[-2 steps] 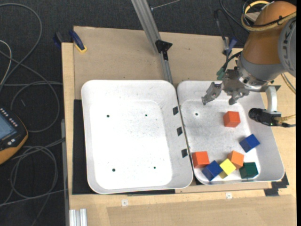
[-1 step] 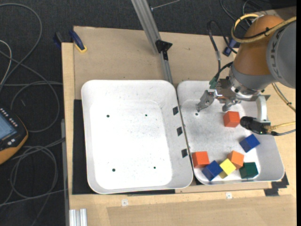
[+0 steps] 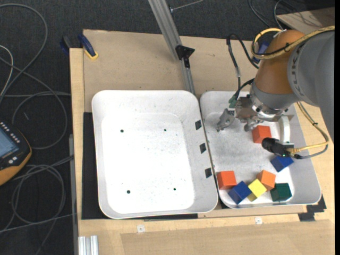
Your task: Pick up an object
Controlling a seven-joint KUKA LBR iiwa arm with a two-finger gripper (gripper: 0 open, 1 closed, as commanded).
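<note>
Orange cube (image 3: 261, 134) lying in right-hand shallow white bin (image 3: 234, 153), just beside grey two-finger gripper (image 3: 237, 118) on the near side, untouched. Fingers splayed apart over bare bin floor, clamped on nothing. Best done, as a judgement: centre over the chosen block, square the fingers to its flat faces, descend straight, close only once both faces are bracketed.

Along the near edge of the same bin: orange block (image 3: 227, 178), blue block (image 3: 239, 191), yellow block (image 3: 257, 187), green block (image 3: 281, 192), another orange block (image 3: 268, 178); blue cube (image 3: 281, 162) farther right. Left-hand white bin (image 3: 143, 153) speckled, bare.
</note>
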